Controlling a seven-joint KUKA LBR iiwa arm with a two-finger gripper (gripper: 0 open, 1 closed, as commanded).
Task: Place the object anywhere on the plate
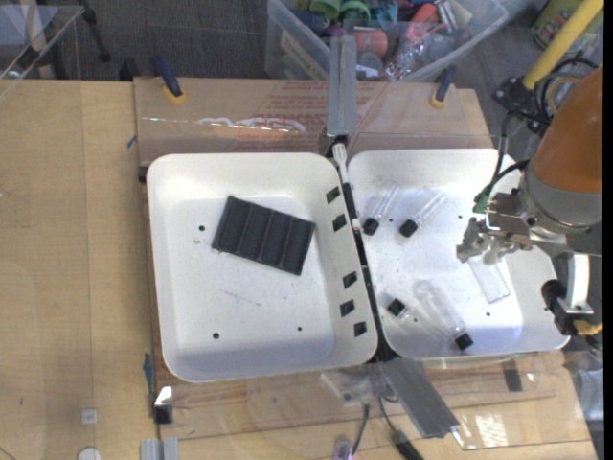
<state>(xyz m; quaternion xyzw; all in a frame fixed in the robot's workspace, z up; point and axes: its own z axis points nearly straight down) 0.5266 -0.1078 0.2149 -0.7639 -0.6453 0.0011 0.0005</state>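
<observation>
Camera view looks down on a light wooden tabletop (57,257) carrying two shallow white bins side by side. Behind them stands a clear tub (383,12) full of coloured toys. The left bin (192,343) holds a dark ribbed plate (263,235), lying flat and slightly askew. The right bin (431,175) holds several clear plastic tubes with black caps, scattered about: two near its top (407,209), one lower down (442,316). The grey arm (575,180) reaches in from the right, its tool (476,244) low over the right bin's right half beside another clear tube (491,281). Whether the tool is open or closed cannot be told.
</observation>
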